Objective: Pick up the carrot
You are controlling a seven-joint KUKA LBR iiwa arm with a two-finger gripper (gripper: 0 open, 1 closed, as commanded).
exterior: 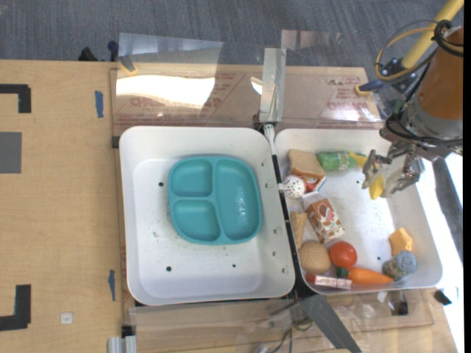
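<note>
- On the left, a bare brown surface (59,197) with black tape marks and short strips of blue tape
- Left white bin (140,271) holding a teal divided plate (215,199), three compartments, set a little toward the far side of the bin floor
- Clear plastic sheets (173,79) lying flat on the far side of both bins, catching glare
- Right white bin (430,234), touching the left one along a dark seam, crowded with toy food
- Along its left wall, far to near: a slice of bread (304,162), a small white ball with spots (295,187), a red and white carton (324,220) lying tilted, a round tan bun (314,257)
- Green packet (335,159) at the far edge, just right of the bread
- Red tomato (343,254) just right of the bun, with a flat red and white strip (333,280) at the near wall
- Carrot (370,276) lying on its side at the near wall of the right bin, orange, its tip pointing right, just right of the tomato and touching a grey-blue lump (402,265)
- Orange wedge (401,240) just beyond that lump, toward the right wall
- Hand (390,175) over the far right part of the right bin, well apart from the carrot, fingers spread and pointing down, a yellow piece (377,185) seen by the left finger; cannot tell whether pinched or merely behind
- Grey arm with orange band (445,87) rising to the far right, yellow cable looped beside it
</note>
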